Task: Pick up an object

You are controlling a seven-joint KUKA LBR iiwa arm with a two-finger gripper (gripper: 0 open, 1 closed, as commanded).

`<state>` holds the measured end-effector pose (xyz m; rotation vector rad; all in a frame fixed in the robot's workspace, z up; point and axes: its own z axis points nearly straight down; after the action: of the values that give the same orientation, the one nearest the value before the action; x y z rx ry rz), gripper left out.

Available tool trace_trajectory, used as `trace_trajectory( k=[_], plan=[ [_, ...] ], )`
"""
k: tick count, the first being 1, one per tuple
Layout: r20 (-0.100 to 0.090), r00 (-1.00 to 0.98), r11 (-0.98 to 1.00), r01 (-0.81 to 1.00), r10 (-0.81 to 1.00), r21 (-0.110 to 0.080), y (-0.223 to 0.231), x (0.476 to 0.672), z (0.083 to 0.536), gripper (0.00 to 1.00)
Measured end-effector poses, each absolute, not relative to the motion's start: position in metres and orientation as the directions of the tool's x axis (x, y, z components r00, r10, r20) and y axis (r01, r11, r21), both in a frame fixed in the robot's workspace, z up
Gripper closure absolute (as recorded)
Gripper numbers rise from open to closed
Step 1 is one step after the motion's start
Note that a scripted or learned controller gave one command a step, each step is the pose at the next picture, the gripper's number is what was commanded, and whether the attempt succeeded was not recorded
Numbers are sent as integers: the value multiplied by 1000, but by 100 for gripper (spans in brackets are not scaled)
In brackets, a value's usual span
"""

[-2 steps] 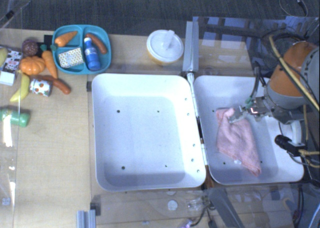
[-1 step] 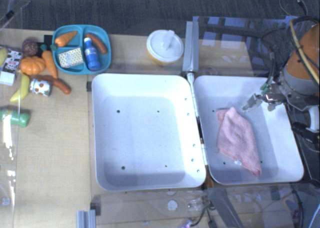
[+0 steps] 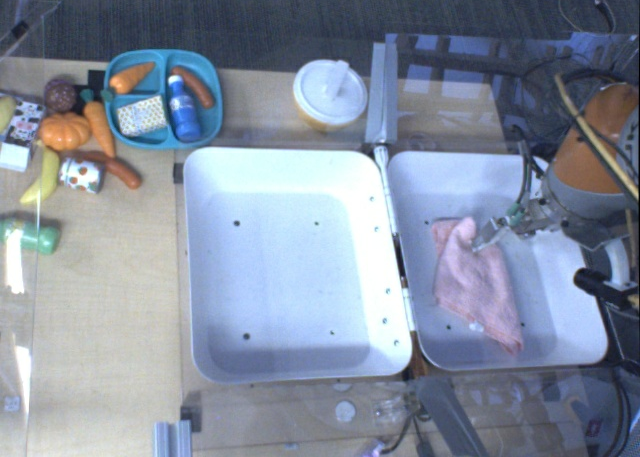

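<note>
A pink cloth [image 3: 473,283] lies crumpled in the right bin [image 3: 560,345], stretching from its upper middle down toward the front. My gripper [image 3: 492,233] reaches in from the right and hangs low at the cloth's upper right edge. Its fingers are small and partly blurred against the cloth, and I cannot make out whether any fabric sits between them. The grey arm with its orange band [image 3: 592,155] stands over the bin's right side.
The left bin [image 3: 290,265] sits beside the right one. A teal divided plate [image 3: 160,97] with toy food, a lidded cup [image 3: 330,93] and loose toy vegetables [image 3: 70,135] rest on the bench at the back left. Cables run at the right.
</note>
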<state>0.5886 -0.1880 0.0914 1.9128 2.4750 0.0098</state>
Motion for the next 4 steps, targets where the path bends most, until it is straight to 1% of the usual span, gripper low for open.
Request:
trace_trajectory(
  k=[1,2,3,4],
  plan=[
    [-2,-280,280,960,960,5,-193,570,117,0],
    [-3,-260,260,966,966,6,-198,592,126,0],
    [-9,-435,435,900,900,12,-205,572,91,0],
    [-13,-541,541,841,841,14,-172,528,92,0]
  ],
)
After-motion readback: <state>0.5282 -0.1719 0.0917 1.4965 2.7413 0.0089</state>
